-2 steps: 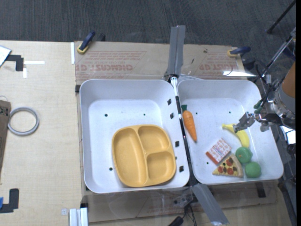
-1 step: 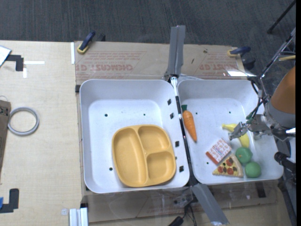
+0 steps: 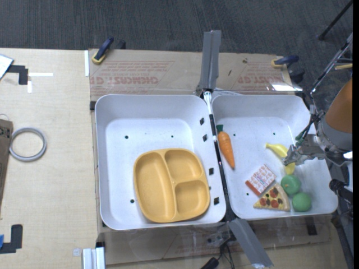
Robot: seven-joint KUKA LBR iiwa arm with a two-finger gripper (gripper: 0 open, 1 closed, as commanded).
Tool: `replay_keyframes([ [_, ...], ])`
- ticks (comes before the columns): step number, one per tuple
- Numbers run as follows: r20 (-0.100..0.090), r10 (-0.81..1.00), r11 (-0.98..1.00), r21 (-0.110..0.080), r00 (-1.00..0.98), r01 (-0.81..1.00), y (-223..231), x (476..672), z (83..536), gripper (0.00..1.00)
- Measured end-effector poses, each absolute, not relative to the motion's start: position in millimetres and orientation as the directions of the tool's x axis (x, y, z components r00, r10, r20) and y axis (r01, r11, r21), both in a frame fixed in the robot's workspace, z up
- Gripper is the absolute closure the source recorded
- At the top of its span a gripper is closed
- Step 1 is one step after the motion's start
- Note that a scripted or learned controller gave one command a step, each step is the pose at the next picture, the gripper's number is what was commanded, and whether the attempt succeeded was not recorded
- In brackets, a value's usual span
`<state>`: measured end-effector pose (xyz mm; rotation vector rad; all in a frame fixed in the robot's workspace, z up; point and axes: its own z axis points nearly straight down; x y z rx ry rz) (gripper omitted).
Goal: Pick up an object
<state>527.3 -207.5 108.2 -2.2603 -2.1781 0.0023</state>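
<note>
— Two bins (image 3: 106, 122) on my bench (image 3: 50, 206). What's in them?

— Left one has a yellow tray (image 3: 171, 184). Right bin (image 3: 252, 114) has a carrot (image 3: 226, 148), banana (image 3: 277, 149), cracker box (image 3: 261, 179), pizza slice (image 3: 272, 198) and two green balls (image 3: 296, 193).

— And the gripper (image 3: 291, 157)?

— I see it low at the right bin's right side, just beside the banana, above the balls. Whether the fingers are wide or narrow, I cannot tell; they look to hold nothing.

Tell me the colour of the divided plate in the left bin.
Yellow-orange, the divided plate shows plainly in the camera view.
</note>
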Motion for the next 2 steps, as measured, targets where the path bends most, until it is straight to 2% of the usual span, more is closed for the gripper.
replay_keyframes([
  [1,0.0,0.982,0.191,-0.001,-0.191,0.982,-212,508.0,136,1.0],
  [2,-0.001,0.991,-0.137,-0.002,0.137,0.991,-180,558.6,205,1.0],
])
